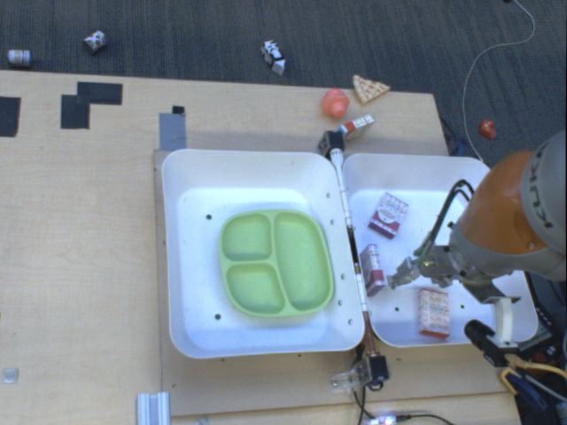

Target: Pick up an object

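Arm (514, 215) cut off at the right edge, hiding the right bin's (390, 171) right side, gripper (409, 273) fingers too small to read — small packet labels blurred

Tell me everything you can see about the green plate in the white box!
The green plate is pale green, looks like plastic, and has rounded corners. Raised ridges split it into three compartments: two smaller ones on the left, one long one on the right. It lies flat, turned slightly, in the middle of the left bin, resting on its floor. Nothing sits in it, and the gripper is away over the other bin.

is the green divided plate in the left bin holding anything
Empty: all three compartments of the green plate show bare green, inside the left bin.
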{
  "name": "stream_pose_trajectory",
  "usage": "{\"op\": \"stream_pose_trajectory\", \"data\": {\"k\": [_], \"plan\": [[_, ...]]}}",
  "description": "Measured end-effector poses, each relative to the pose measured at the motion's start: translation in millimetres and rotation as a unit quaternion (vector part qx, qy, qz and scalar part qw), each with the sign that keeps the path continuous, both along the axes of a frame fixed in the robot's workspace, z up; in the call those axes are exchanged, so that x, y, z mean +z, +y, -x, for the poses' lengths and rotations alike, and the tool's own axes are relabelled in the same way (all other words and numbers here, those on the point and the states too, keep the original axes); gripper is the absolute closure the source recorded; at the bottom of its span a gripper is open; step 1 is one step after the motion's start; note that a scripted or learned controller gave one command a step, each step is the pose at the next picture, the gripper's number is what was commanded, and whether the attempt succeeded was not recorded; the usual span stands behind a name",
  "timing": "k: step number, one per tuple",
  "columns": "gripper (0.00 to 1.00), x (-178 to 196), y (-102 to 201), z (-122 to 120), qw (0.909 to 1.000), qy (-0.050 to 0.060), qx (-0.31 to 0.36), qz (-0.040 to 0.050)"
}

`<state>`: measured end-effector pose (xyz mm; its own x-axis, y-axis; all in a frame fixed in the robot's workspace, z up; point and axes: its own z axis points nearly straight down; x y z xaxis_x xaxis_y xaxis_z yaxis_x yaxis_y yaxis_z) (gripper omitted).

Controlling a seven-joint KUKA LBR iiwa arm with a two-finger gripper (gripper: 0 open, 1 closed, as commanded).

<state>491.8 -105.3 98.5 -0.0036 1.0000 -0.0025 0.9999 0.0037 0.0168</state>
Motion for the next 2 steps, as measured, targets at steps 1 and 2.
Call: {"op": "stream_pose_trajectory", "data": {"k": [1, 2], "plan": [[1.00, 10.5, 0.8, -1.6, 1.0000, -0.002, 0.002, 0.0000], [0.00, 10.4, 0.8, -1.5, 1.0000, -0.002, 0.002, -0.0001]]}}
